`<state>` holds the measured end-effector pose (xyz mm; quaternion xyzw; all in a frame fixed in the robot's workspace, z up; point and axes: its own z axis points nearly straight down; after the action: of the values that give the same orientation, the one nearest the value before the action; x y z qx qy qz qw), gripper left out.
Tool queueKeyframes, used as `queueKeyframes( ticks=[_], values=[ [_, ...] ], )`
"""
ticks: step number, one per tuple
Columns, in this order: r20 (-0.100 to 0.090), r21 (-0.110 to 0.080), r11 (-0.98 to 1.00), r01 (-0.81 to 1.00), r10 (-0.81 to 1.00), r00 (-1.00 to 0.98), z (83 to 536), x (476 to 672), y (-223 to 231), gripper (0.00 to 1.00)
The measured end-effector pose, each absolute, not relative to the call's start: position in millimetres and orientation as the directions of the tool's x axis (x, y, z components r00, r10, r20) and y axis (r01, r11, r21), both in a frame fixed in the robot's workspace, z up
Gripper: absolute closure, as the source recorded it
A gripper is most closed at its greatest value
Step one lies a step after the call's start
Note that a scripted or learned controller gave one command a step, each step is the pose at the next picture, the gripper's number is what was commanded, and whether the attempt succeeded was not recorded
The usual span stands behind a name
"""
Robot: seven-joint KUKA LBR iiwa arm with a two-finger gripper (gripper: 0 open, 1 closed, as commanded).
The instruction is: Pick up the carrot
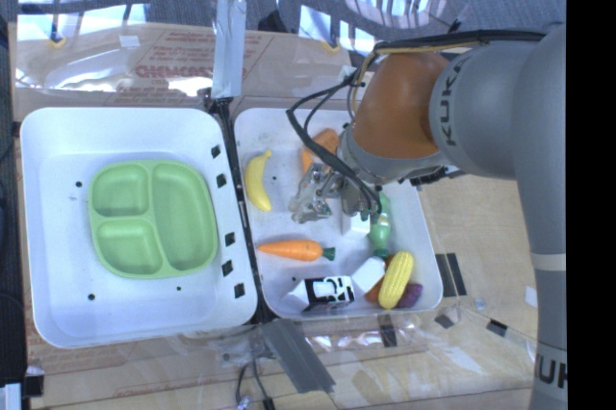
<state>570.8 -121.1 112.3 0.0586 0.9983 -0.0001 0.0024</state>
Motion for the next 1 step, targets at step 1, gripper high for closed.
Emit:
queueKeyframes(
  ticks=[1],
  values=[
    [-0.004,0.0,0.993,0.116,0.116,-0.993,111.9,570.7,-120.7,0.0]
  ],
)
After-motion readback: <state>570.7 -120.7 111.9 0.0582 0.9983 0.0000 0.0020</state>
